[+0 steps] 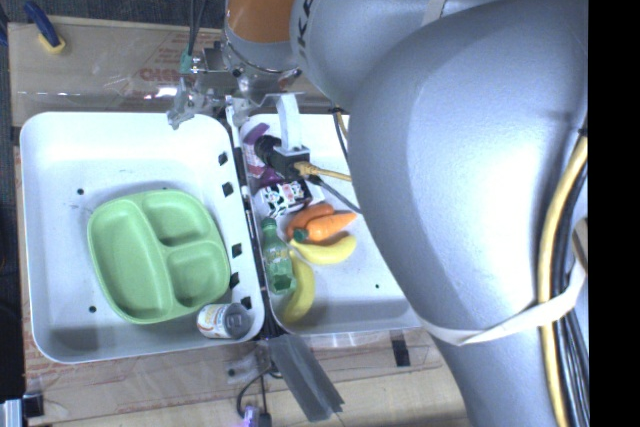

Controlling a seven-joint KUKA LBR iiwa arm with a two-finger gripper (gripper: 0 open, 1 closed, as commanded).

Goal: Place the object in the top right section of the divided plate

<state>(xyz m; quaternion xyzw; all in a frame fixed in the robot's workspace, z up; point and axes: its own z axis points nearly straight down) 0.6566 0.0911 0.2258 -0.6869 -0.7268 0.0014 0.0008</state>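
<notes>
**Operator:** Where was the end effector [203, 98] at this step?

**Technician:** Over the far rim of the left bin [100, 155], close to the wall shared by the 2 bins. Whether it was released or clenched could not be told, and no hold on any item could be confirmed.

**Operator:** And the plate [120, 285]?

**Technician:** Flat in the left bin, toward the view's bottom from the end effector and slightly to the view's left. Its top right section [176, 215] was the compartment nearest the end effector.

**Operator:** Which object was to be placed?

**Technician:** That could not be told. 3 candidates lay in the right bin [355, 305], packed against the shared wall: a carrot [325, 227], a banana [330, 250] and a bottle [276, 260]. All lay toward the view's bottom right from the end effector. The bottle's long axis ran along the wall and the carrot's ran across it. A can [225, 320] stood in the left bin, just beside the plate.

**Operator:** What did the coming move turn on?

**Technician:** Probably the wall. The candidates lay on its right in the view and the target section on its left.
</notes>
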